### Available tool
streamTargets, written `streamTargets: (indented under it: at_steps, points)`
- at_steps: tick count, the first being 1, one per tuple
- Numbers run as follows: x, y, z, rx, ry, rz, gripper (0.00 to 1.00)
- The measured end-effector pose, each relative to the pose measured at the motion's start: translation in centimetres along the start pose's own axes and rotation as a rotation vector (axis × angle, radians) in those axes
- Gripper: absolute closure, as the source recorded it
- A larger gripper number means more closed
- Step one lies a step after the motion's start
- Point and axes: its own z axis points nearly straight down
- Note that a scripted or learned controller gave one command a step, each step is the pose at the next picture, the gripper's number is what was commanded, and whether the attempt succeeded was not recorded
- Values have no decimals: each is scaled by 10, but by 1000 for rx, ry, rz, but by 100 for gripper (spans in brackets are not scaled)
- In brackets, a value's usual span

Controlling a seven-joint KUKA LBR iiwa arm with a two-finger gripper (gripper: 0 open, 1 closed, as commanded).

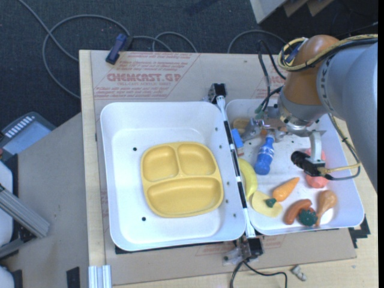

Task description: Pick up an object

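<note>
Right bin [354, 212] holds loose toy items, placed relative to gripper [273, 126].
Blue bottle [264, 155]: lying tilted, cap end up, directly below gripper, just beside it.
Banana [248, 176]: yellow, curved, along bin's left wall, below-left of gripper.
Carrot [285, 188]: orange, slanted, below gripper, past bottle.
Pale yellow piece [264, 204] with green tip: further below.
Red-orange piece [297, 210] with dark green top, tan drumstick-like piece [326, 203]: near bin's bottom edge, well apart from gripper.

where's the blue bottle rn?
Blue bottle lies in the right bin, upper-left part, just below the gripper, with the banana to its lower left.
</note>
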Motion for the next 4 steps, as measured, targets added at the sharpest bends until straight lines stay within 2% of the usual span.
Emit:
streamTargets:
  at_steps: [1, 2, 3, 4]
  points:
    - [-14, -73, -20, 3, 1, 2, 0]
    - [-3, -75, -2, -7, -7, 5, 0]
    - [-3, -54, 0, 0, 0, 1, 0]
    - [-3, -54, -10, -2, -1, 2, 100]
